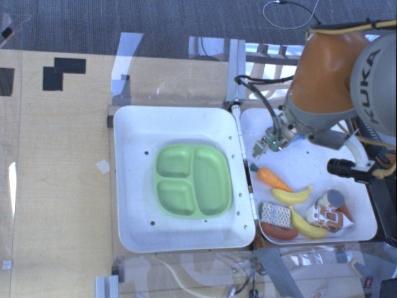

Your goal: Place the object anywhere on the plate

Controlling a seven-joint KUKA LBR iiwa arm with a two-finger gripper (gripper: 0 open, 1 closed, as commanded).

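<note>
The green plate (193, 180) sits in the left bin (133, 228). The carrot (273, 178), two bananas (293, 195) and a sausage (279, 231) lie in the right bin (366, 227). The gripper (268, 143) hovers above the carrot; whether it is spread, I cannot tell.

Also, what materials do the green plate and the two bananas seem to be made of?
The green plate looks like molded plastic with a matte finish: uniform color, soft rounded dividers. The two bananas are probably plastic toys: even yellow, smooth, slightly glossy skin. Real fruit cannot be excluded.
</note>
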